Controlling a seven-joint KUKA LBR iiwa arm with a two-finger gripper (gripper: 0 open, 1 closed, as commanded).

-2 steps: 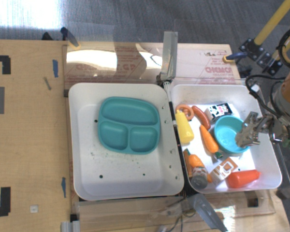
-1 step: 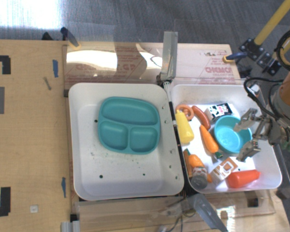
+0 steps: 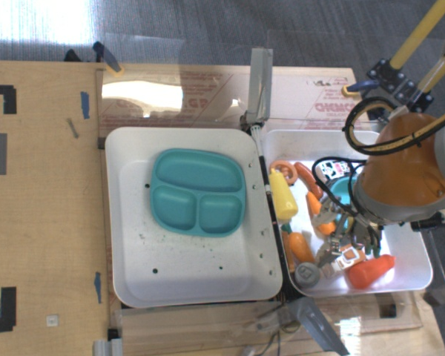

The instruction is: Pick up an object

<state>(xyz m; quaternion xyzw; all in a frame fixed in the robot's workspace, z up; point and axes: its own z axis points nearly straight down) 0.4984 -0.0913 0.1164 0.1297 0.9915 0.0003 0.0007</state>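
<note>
Desk (image 3: 37, 199): brown board surface, spreading well to the left of the end effector.
Left bin (image 3: 126, 273): white, well left of the end effector, holding a plate.
Right bin (image 3: 419, 273): white, directly under the end effector, crowded with toy food.
Arm (image 3: 400, 165): orange band above the wrist, reaching down into the right bin.
Plate (image 3: 198, 191): teal, three compartments, far left of the end effector.
Corn (image 3: 283, 196): yellow, left of the end effector, by the bin's left wall.
Red pepper (image 3: 371, 271): just right and below the end effector.
Carrot (image 3: 300, 247): orange, just left.
End effector (image 3: 340, 237): low among the toys; its opening and any hold cannot be told.
</note>
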